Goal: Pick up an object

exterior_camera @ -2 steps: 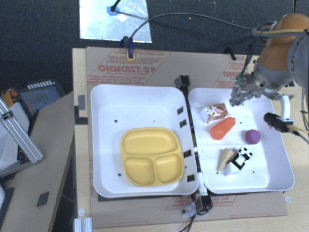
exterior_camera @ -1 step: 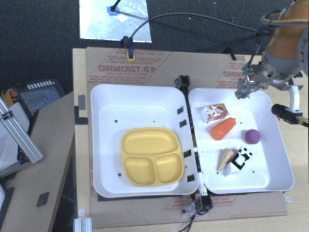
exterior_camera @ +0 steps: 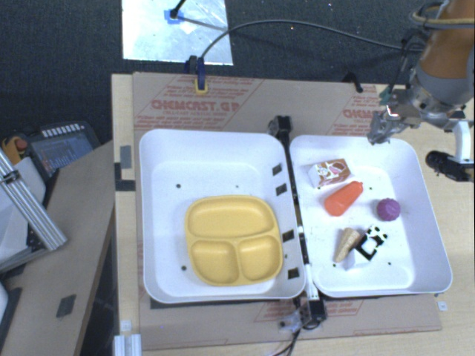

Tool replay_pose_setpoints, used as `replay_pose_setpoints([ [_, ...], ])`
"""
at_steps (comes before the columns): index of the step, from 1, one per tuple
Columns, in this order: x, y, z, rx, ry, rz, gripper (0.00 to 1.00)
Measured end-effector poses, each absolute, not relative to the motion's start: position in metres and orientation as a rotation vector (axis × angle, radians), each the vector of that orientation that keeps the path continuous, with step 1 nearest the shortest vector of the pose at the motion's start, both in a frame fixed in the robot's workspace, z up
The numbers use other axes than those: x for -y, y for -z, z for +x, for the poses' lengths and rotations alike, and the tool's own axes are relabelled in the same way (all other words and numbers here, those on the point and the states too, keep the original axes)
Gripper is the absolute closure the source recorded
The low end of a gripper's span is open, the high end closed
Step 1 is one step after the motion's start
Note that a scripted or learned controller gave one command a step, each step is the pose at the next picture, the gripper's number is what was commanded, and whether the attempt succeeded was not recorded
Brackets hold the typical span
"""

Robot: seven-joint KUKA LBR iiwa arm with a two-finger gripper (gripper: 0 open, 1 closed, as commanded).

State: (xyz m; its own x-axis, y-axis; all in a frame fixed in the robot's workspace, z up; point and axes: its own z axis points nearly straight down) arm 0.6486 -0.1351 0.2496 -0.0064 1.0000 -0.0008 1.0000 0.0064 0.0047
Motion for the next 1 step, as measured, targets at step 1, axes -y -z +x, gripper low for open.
replay_pose_setpoints([
  [1, 0.0829, -0.2554, 0.6363, -2.231, -0.004, 2.211, 1.00],
])
